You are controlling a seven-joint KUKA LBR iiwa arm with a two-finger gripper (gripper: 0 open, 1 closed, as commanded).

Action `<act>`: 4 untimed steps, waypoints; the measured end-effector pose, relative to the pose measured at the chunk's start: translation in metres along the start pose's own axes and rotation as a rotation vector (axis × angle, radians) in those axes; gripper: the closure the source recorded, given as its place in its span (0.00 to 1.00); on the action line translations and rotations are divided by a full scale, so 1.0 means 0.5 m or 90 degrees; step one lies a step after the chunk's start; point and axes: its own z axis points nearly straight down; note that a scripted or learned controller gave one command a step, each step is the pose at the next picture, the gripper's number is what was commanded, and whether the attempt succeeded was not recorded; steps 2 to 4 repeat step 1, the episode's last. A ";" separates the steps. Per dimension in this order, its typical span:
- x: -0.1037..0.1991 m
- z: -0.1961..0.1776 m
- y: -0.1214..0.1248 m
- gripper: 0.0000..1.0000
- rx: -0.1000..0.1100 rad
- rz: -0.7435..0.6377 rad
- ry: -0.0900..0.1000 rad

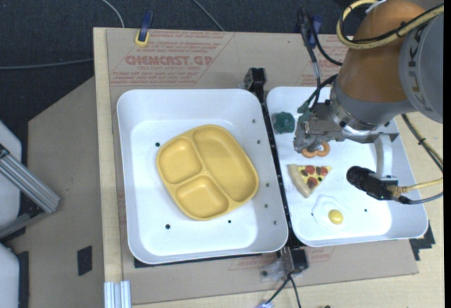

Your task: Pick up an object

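Observation:
My gripper (pixel 310 141) hangs low in the right bin (pixel 394 225), directly over an orange pretzel-shaped toy (pixel 316 151) that peeks out below its tips. A dark green toy (pixel 283 121) lies just left of it by the bin's left wall. A pizza slice toy (pixel 309 177) rests a little below the gripper, and a fried egg toy (pixel 332 213) lies nearer the front. Nothing shows between the fingers.
The left bin (pixel 134 116) holds a yellow divided plate (pixel 206 171). The arm's grey and orange body covers the right bin's far right part. Clamps sit at the seam between bins, and cables trail across the dark floor behind the bench.

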 end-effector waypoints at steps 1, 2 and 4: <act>0.114 0.000 0.026 1.00 -0.004 0.000 -0.001; 0.114 0.000 0.026 1.00 -0.004 0.000 -0.001; 0.114 0.000 0.026 1.00 -0.004 0.000 -0.001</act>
